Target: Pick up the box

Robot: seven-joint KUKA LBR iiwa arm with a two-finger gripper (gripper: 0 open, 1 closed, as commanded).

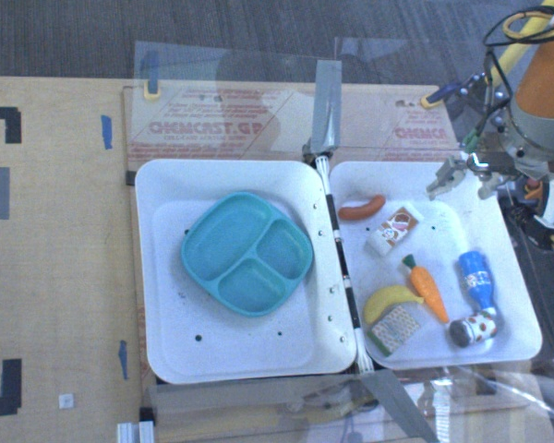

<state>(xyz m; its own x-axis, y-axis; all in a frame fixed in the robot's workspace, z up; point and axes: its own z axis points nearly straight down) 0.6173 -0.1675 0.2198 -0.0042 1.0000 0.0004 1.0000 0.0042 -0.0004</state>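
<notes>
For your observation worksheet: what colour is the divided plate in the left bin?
Teal blue, plain throughout: the divided plate shows clearly in the camera view.

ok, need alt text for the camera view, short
The robot's open pincer hovers over the upper right corner of the right bin, apart from the small box lying near the bin's top. That bin also holds a sausage, carrot, banana, blue bottle and more; the left bin holds a teal divided plate.

Teal plate [247,253], carrot [427,288], banana [391,300]
</notes>
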